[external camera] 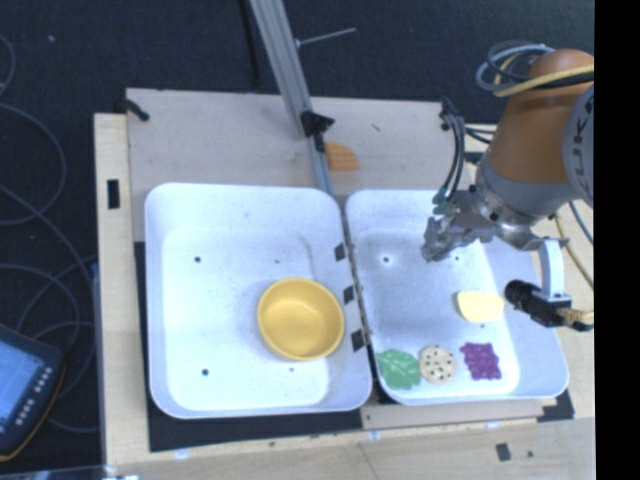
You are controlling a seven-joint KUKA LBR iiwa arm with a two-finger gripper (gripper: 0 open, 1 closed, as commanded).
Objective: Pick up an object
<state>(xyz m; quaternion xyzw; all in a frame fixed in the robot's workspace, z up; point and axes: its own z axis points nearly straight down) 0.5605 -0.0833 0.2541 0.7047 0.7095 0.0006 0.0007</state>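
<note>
**A:** Where is the tool?

**B:** The tool (pixel 438 242) hangs over the right bin (pixel 400 288), toward 12 o'clock from the bin's middle. The grey arm (pixel 535 148) with the orange band reaches in from 3 o'clock.

**A:** Is it clenched or released?

**B:** I cannot tell from this angle. Nothing shows in its grasp.

**A:** What lies in that bin to pick up?

**B:** There are four small things. A pale yellow piece (pixel 480 306) lies near the middle, a little toward 3 o'clock. It sits at about 5 o'clock from the tool and apart from it. Three more sit in a row along the near rim. A green piece (pixel 400 368) is at 7 o'clock, a round cookie (pixel 436 364) at 6 o'clock and a purple piece (pixel 482 361) at 5 o'clock. The green piece and the cookie are just beside each other. The purple piece is near the cookie, with a gap between them.

**A:** And the left bin?

**B:** The left bin (pixel 200 228) holds a yellow bowl (pixel 300 318), upright with its mouth up. It sits at about 4 o'clock from the bin's middle, near the wall that the two bins share.

**A:** Is anything else on the bench?

**B:** A small orange thing (pixel 341 157) lies on the bench (pixel 210 138) behind the bins at 12 o'clock. It is just beside the foot of a slanted metal rail (pixel 280 58). What it is, I cannot tell.
</note>
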